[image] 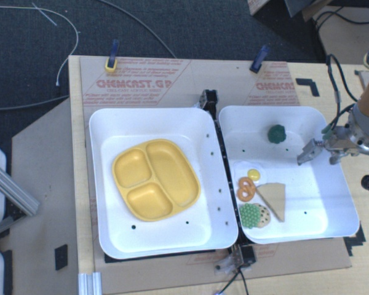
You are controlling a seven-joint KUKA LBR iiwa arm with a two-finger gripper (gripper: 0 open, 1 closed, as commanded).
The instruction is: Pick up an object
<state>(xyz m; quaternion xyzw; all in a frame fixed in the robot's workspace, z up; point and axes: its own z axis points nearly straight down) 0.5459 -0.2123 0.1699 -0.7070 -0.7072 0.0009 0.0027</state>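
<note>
1. Camera view, at 3 o'clock: the gripper [317, 158], over the right-hand part of the right bin [335, 229], on the grey arm [364, 112] coming in from the right edge.
2. Fingers [306, 153] spread apart, with nothing between them.
3. At 10 o'clock from the gripper, near it but apart: a dark green ball [277, 134] on the bin floor.
4. At 8 o'clock from the gripper, clustered by the bin's left wall: a small yellow piece [253, 175], an orange pretzel shape [246, 189], a tan wedge [273, 200] and a green-dotted round piece [254, 215].
5. Wedge touching both the pretzel shape and the dotted piece.
6. At 9 o'clock of the view, in the left bin [99, 125]: a yellow divided plate [157, 179], lying flat.
7. At 12 o'clock, on the board's far edge: two blue clamps [113, 56].
</note>
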